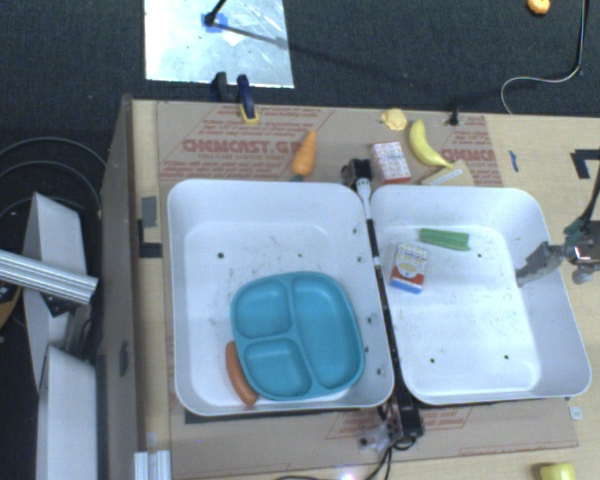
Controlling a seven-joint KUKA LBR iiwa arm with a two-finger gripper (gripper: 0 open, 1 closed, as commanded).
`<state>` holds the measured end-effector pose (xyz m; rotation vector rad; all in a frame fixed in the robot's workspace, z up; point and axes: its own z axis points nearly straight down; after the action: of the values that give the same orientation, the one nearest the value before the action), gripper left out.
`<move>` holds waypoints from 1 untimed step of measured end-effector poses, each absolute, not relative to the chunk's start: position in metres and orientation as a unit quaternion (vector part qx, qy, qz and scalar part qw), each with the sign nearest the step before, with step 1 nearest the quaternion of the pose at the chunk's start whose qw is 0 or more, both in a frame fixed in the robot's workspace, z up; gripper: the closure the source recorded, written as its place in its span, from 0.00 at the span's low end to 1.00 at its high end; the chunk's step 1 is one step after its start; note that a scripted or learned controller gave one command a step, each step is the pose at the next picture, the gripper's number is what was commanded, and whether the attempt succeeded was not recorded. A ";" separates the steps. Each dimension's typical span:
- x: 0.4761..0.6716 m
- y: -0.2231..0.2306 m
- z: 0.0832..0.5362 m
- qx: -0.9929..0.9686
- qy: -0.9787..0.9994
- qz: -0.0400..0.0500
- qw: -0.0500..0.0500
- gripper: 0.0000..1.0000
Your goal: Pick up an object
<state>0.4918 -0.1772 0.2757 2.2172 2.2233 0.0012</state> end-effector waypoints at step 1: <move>0.510 -0.189 0.155 0.707 0.707 -0.001 -0.002 0.00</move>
<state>0.5101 -0.1891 0.1554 2.2226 2.2247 -0.0027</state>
